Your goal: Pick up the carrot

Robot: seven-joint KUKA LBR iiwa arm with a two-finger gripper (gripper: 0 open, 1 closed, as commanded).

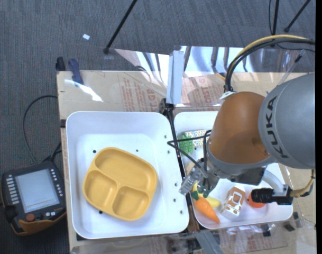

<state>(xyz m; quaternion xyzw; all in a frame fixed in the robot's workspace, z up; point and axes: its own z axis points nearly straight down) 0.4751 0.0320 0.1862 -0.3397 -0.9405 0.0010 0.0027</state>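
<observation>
Where the arm comes in: from the right edge of the view, the grey arm (pixel 290 126) bends over the right bin (pixel 281 214) and covers much of it.
Wrist: the orange band (pixel 237 128) bulges over the middle of that bin, and the links below it slope down and to the left.
Gripper (pixel 196 184): low at the bin's left side, close to the wall shared with the left bin (pixel 76 126), and pointing down into the bin.
Gripper state: whether it is apart or together cannot be told (the metal parts are small and crowded from this angle).
Carrot (pixel 207 209): lies on the floor of the right bin, in its near left corner, slantwise, with the green top up and to the left and the orange tip down and to the right.
Carrot against gripper: the green top sits just beside the gripper's lower end; whether they touch cannot be told, and the orange body lies clear of it, toward the bin's near rim.
Neighbours of the carrot: a small yellow piece (pixel 214 201) just beside it, then a white and orange item (pixel 233 201), then a red thing (pixel 256 203) further right.
Far side of the right bin: a green patterned packet (pixel 193 137), partly under the arm.
Left bin: a yellow divided tray (pixel 120 183), well apart from the carrot.
</observation>
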